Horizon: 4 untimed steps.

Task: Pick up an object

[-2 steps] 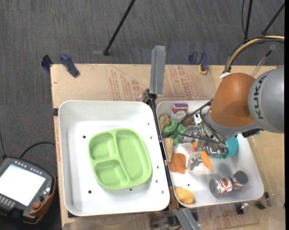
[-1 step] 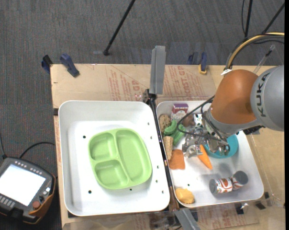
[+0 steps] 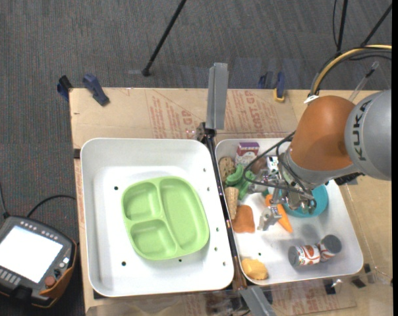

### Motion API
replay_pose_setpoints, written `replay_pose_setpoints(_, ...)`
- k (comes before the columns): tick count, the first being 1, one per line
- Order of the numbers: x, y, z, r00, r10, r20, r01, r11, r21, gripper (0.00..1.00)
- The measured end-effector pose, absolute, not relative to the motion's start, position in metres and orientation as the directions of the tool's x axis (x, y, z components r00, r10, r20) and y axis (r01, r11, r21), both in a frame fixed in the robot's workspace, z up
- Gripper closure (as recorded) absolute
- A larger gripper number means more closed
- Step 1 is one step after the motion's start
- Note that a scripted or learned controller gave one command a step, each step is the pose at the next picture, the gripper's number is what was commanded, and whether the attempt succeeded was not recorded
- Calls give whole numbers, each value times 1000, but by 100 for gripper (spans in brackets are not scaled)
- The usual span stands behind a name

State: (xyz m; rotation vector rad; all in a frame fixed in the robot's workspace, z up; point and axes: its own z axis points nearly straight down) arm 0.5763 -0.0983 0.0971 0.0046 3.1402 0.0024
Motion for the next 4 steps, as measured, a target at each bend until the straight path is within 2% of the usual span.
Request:
replay_pose_setpoints(1, 578, -97, 107, -1000, -2, -5, -2, 1000, 1, 100)
replay_pose_setpoints(2, 600, -131, 230, -987, 161, -14, 161, 987, 0, 100)
replay_pose_setpoints(3, 615, -124, 87, -995, 104, -1, 104, 995, 2, 100)
replay_pose_setpoints(4, 615, -124, 88, -995, 103, -1, 103, 995, 1, 0)
